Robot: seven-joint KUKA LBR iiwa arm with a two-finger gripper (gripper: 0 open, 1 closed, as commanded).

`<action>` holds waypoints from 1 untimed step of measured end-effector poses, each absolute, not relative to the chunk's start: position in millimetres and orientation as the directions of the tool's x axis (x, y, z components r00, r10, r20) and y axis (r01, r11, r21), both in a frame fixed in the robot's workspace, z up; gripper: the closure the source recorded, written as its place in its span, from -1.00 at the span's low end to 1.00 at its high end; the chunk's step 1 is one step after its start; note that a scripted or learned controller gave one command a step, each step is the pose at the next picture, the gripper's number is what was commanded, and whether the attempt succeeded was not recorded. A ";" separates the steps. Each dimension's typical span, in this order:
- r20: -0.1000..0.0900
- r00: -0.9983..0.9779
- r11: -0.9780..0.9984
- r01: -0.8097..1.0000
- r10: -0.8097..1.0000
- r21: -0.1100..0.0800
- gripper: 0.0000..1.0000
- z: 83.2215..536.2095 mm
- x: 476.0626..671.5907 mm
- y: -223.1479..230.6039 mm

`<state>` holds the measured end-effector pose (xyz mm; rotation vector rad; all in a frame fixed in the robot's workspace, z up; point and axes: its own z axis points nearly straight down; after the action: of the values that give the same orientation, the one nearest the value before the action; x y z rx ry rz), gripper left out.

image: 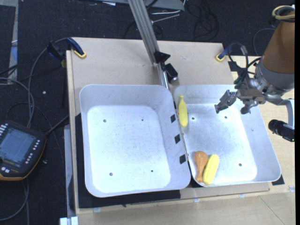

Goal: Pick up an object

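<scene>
A black handheld controller (16, 149) lies on the dark floor at the far left, beside the table (117, 62). The left bin (129, 139) sits on the table. In the right bin (234, 139), a yellow banana (183, 111) lies against the left wall, near the top. Near the bin's bottom edge, an orange chicken leg (200, 164) touches a yellow corn cob (211, 168). The pincer (234, 105) hovers above the bin's upper right part, fingers spread, pinching nothing, well apart from all three objects.

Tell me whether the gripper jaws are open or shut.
Open: the gripper jaws stand apart over the right bin, with nothing between them.
</scene>
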<state>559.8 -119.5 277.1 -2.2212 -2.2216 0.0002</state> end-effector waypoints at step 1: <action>0.000 0.000 0.000 1.000 1.000 -0.004 -1.00 234.4 560.8 -121.9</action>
<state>560.8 -121.9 234.4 -2.2193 -2.2194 0.0038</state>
